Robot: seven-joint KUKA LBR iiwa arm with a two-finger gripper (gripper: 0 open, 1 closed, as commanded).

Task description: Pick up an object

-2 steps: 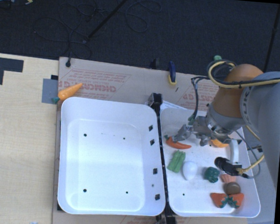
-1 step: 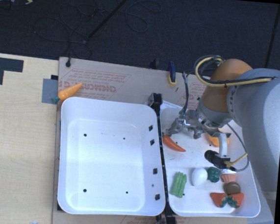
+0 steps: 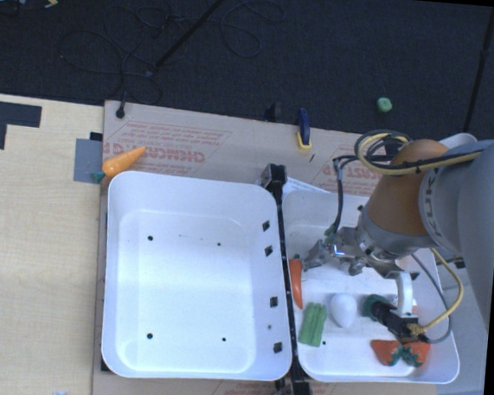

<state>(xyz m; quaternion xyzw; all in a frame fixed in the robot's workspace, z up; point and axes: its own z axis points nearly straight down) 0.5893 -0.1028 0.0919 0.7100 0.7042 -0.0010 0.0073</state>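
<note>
In the right bin (image 3: 439, 371) lie a green block (image 3: 313, 323), a white egg-shaped thing (image 3: 343, 309), an orange piece (image 3: 294, 282) against the left wall, and an orange toy with green leaves (image 3: 401, 352) at the front right. My gripper (image 3: 327, 251) hangs low over the bin's middle left, just behind the white egg and right of the orange piece. Nothing is visibly held in it. The wrist and its cables hide part of the bin floor behind it.
The left bin (image 3: 187, 273) stands beside the right one, with a black divider (image 3: 280, 265) between them. An orange carrot toy (image 3: 122, 161) lies outside, at the left bin's back left corner. A blue clamp (image 3: 303, 128) sits on the board's far edge.
</note>
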